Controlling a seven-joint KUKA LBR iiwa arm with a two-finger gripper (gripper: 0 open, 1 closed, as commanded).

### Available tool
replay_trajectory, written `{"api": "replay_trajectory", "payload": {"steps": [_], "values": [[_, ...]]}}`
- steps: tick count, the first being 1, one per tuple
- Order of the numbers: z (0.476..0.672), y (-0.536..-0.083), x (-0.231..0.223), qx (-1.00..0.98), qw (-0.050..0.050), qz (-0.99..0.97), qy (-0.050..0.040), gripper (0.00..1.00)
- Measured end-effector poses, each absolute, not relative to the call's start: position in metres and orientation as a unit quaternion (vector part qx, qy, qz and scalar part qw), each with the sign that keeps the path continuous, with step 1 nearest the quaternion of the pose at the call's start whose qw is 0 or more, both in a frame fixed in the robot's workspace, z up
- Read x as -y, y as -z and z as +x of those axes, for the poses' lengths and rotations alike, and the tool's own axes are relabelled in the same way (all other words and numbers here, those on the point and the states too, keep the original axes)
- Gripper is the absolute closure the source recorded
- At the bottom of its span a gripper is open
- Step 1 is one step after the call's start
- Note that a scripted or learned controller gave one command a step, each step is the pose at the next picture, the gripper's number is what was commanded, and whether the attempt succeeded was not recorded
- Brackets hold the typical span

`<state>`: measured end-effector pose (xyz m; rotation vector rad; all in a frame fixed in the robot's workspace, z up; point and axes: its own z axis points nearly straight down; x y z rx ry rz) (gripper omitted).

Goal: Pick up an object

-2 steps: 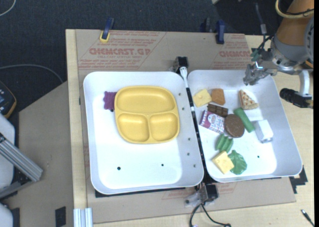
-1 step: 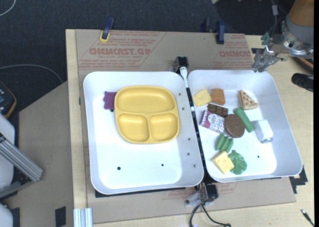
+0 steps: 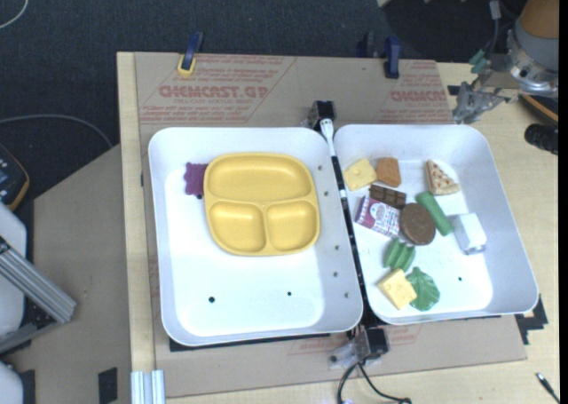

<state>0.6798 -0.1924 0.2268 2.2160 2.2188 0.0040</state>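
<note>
The right bin [image 3: 506, 216] holds several toy foods: a yellow cheese wedge [image 3: 359, 174], a brown biscuit [image 3: 388, 170], a chocolate bar [image 3: 388, 195], a pizza slice [image 3: 441, 178], a purple-and-white packet [image 3: 376, 216], a round brown patty [image 3: 417, 224], a green pickle [image 3: 436, 212], a white block [image 3: 470, 232], a green pepper [image 3: 399, 256], a yellow cube [image 3: 398, 289] and a green leaf [image 3: 424, 290]. My gripper [image 3: 470, 107] hangs just beyond the bin's far right corner, above the bench and apart from every item.
The left bin [image 3: 177, 287] carries a yellow divided plate [image 3: 262, 202] with a purple piece [image 3: 194, 178] beside its left edge. A black hinge strip [image 3: 335, 180] separates the bins. Clamps [image 3: 187, 63] sit on the board's far edge.
</note>
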Motion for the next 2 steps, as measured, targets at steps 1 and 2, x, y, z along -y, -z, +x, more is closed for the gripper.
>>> {"api": "replay_trajectory", "payload": {"steps": [1,2], "values": [[0.661,-0.223,0.151,-0.708,-0.001,0.706,0.0003,1.00],[0.649,-0.219,0.108,-0.709,-0.002,0.705,0.0001,1.00]]}}
